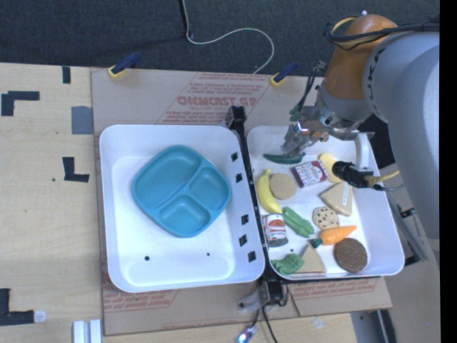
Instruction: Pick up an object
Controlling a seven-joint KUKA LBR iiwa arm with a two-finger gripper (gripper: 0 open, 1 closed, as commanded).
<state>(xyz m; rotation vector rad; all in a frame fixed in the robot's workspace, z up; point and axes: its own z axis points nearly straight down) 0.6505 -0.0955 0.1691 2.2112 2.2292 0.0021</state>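
Gripper [293, 146] hung low in right bin [391, 229], far-left corner, just above green pepper [284, 158]; claw state impossible to tell. Banana [267, 191] lay near pepper.

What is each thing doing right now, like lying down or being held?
gripper: low over the right bin's back, by the green pepper
green pepper: lying flat
blue plate: flat in left bin
banana: lying flat
can: on its side
carrot: lying flat
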